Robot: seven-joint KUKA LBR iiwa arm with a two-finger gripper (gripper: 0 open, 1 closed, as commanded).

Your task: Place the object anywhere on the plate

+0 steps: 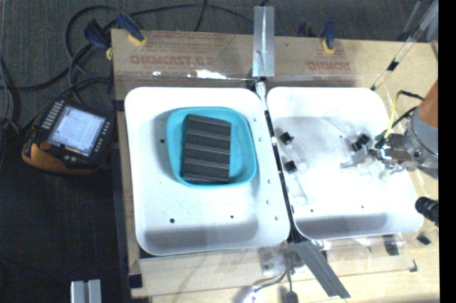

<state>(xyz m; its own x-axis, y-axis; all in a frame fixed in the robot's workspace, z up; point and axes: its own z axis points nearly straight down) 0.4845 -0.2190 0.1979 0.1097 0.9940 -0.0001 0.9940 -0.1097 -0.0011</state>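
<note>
Viewing from above, I find the dark ribbed block (pixel 207 148) already lying flat on the teal plate (pixel 246 152) in the left bin (pixel 142 173). Its long axis runs near-to-far, ribs crosswise. It looks rigid and light; I would grip its long sides. The claw (pixel 367 150) sits over the right bin (pixel 335 212); I cannot tell its state.

Left bin (pixel 142 173) is mostly taken up by the blue plate (pixel 246 152) with the dark ridged block (pixel 207 147) lying on it, so there's only open white floor around the edges and toward the near side; right bin (pixel 335 212) is wide open in the middle and front; the hand (pixel 370 150) sits at its right side; the metal divider post (pixel 263 45) stands between the bins at the back.
</note>
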